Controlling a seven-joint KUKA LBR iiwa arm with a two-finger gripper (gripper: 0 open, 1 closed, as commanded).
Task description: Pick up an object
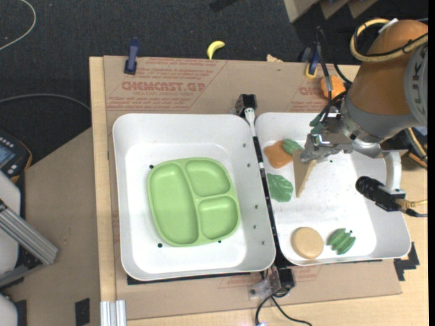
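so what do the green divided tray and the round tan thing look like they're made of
Green divided tray: looks like moulded plastic, smooth and matte, one even colour with rounded compartment walls. Round tan piece: probably plastic or rubber toy food, like a bun; slight sheen, too small to be sure.

Single fixed camera, mounted above the bench (177, 80), angled downward; moderate range; both white bins (129, 182) within frame, side by side; arm (387, 66) entering from 3 o'clock
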